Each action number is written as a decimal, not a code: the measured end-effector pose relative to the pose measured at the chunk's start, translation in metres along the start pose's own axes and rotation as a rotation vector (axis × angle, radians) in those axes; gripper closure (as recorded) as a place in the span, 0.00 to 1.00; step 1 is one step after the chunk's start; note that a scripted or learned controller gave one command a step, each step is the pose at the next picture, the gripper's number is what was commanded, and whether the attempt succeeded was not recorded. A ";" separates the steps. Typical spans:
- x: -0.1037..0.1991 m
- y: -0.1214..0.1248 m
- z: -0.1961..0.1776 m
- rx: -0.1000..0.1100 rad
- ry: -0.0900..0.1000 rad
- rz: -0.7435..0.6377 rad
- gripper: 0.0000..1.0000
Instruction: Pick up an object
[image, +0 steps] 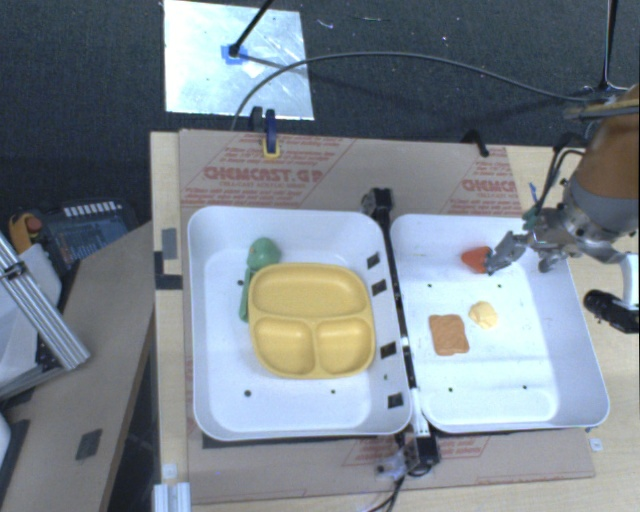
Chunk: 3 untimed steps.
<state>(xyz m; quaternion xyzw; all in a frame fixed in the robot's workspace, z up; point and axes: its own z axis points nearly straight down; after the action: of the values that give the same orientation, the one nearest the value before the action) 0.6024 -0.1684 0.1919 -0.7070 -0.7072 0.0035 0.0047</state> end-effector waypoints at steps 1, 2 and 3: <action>0.001 0.003 -0.008 -0.013 -0.002 -0.003 0.00; 0.008 0.008 0.038 -0.011 -0.002 -0.006 0.00; 0.012 0.008 0.079 -0.012 -0.002 -0.005 0.00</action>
<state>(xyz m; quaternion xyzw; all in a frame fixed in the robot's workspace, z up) 0.6094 -0.1563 0.1129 -0.7053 -0.7089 -0.0001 -0.0004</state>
